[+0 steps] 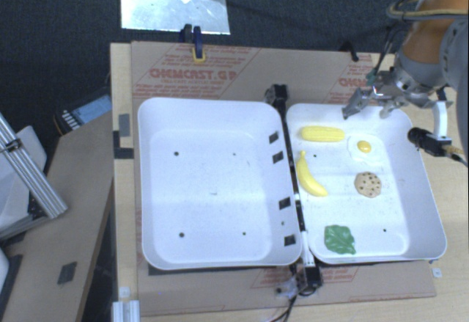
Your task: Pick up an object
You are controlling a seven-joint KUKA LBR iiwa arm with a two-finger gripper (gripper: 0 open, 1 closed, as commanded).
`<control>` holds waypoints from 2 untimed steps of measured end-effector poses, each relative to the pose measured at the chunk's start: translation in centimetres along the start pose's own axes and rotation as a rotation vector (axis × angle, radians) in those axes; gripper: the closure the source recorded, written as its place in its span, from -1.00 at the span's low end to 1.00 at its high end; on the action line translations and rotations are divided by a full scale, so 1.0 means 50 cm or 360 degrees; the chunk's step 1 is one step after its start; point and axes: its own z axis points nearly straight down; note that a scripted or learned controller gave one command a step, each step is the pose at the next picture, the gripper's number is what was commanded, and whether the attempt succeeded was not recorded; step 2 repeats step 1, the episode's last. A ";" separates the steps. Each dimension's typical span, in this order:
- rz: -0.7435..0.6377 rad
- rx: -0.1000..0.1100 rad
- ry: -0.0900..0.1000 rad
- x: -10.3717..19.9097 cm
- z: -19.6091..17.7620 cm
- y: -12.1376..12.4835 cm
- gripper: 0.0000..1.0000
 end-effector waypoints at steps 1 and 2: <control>-0.0005 0.0002 0.0006 0.022 0.138 -0.001 -1.00; -0.0005 0.0002 0.0006 0.022 0.138 -0.001 -1.00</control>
